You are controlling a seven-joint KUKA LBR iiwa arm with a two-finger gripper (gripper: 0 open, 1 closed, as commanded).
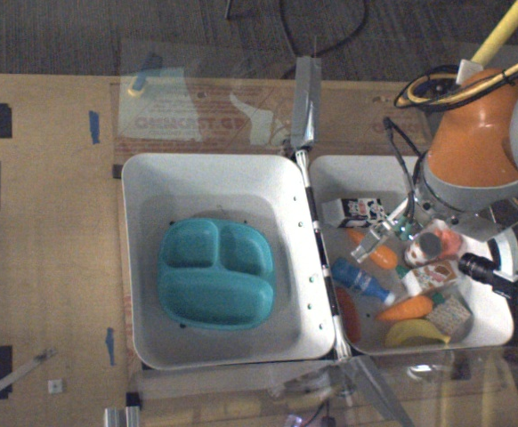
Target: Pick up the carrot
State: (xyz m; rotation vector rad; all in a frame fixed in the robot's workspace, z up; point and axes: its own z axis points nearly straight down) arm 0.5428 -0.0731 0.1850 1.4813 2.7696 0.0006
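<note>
The carrot (408, 308), orange with a green stub at its right end, lies on its side near the front of the right bin (499, 327). My gripper (379, 241) hangs below the orange wrist band in the middle of that bin, over a smaller orange piece (382, 257). It is up and to the left of the carrot, with a clear gap between them. Nothing shows in its grasp.
Around the carrot lie a yellow banana (416, 332), a blue bottle (361, 280), a red item (347, 311), a small carton (433, 277), a can (424, 249) and a black-and-white carton (363, 209). The left bin (143, 238) holds a teal divided plate (216, 274).
</note>
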